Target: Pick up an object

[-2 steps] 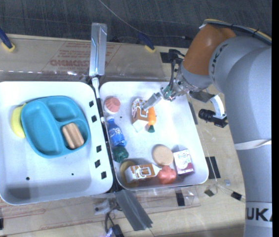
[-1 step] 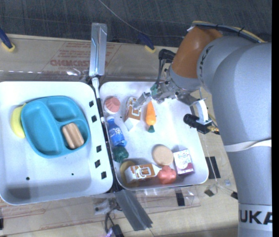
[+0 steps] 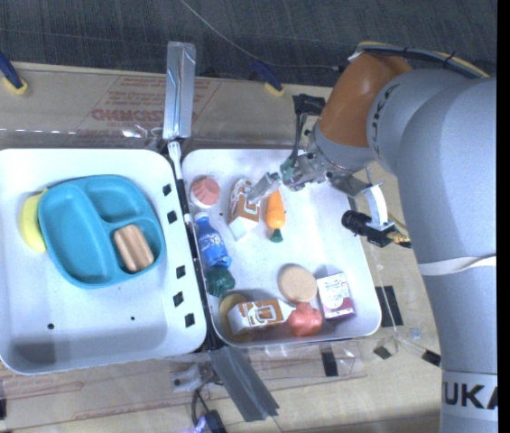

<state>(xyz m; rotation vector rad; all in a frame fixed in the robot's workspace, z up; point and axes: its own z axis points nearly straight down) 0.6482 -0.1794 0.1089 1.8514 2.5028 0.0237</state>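
A wooden counter (image 3: 74, 93) is seen carrying two white bins, and the right bin (image 3: 363, 242) is crowded with small goods. The gripper (image 3: 292, 171) is held low over its upper part, just beside the toy carrot (image 3: 275, 211) and a brown carton (image 3: 245, 202); whether it is open or closed cannot be told. The carrot is judged the likeliest target, so a descent centred on its body, clear of the carton, is advised
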